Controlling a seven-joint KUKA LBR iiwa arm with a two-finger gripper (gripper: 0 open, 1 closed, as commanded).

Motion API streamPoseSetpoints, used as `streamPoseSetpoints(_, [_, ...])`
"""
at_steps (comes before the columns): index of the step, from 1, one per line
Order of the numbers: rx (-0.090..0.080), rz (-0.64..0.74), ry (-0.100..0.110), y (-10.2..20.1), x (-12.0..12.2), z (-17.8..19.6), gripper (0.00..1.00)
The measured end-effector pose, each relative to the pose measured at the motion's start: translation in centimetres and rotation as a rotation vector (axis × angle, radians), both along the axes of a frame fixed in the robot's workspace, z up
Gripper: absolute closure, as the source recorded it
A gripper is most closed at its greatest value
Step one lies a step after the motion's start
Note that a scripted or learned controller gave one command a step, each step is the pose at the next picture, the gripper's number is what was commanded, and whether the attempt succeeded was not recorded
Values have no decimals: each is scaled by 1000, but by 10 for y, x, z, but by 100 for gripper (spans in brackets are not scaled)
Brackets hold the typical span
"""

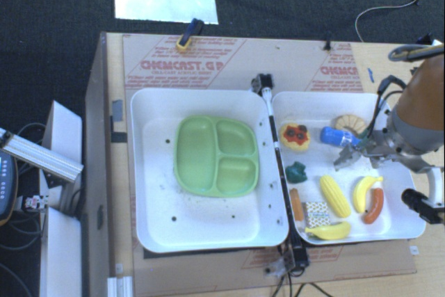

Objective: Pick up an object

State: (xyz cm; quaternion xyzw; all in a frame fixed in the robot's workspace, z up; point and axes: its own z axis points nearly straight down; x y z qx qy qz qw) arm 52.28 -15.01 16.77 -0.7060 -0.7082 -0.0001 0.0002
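Bins: the left white bin (156,219) holds a green divided plate (215,155), lying flat near its middle. The right white bin (306,102) holds toy food: a pizza slice (295,136), blue object (336,136), green piece (297,171), corn cob (335,195), two bananas (332,231), a sausage (373,205). The gripper (350,158) hangs over the bin's middle, just beside the blue object, fingers spread, pinching nothing.
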Motion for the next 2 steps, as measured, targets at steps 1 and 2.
streamPoseSetpoints(1, [-1, -2, -2, 54, -36, -83, 0])
streamPoseSetpoints(2, [0, -1, -5, 54, -34, -73, 100])
